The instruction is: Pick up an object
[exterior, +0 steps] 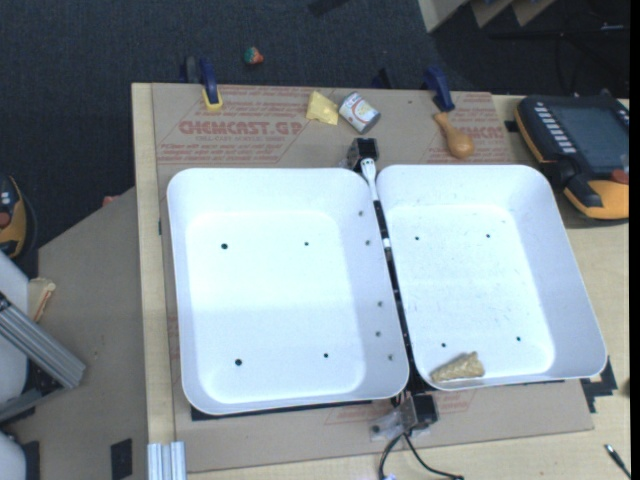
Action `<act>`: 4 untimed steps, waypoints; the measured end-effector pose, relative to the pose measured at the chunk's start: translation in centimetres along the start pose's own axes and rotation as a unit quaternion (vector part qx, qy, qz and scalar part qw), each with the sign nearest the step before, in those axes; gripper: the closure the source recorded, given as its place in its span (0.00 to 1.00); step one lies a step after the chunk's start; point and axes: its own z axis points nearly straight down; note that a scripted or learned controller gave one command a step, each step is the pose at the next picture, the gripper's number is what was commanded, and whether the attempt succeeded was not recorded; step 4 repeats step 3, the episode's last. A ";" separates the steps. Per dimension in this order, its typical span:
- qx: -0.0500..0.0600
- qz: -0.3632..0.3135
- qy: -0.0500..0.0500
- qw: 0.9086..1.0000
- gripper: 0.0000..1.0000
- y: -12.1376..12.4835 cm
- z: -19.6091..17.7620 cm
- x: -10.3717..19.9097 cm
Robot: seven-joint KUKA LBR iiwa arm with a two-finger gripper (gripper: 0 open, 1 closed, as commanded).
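Claw's state beyond telling; pale tan, crumpled lump (457, 368) near front rim of right bin (566, 258).

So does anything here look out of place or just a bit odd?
Yes. Several small things lie on the brown board behind the bins rather than inside them: a yellow piece, a small white block and a tan wooden piece. The right bin has one tan lump at its near edge.

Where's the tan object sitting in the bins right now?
The tan object lies in the right bin, at its near-left corner against the front wall, close to the divider between the two bins.
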 end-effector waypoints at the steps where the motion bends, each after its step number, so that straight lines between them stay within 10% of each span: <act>1: 0.015 -0.005 0.004 1.000 1.00 2.7 9.7 4.6; 2: 0.015 -0.004 0.004 1.000 1.00 9.0 20.9 7.1; 3: 0.005 -0.004 0.003 1.000 1.00 9.0 8.0 9.7; 4: 0.005 -0.004 0.003 1.000 1.00 9.0 8.0 9.7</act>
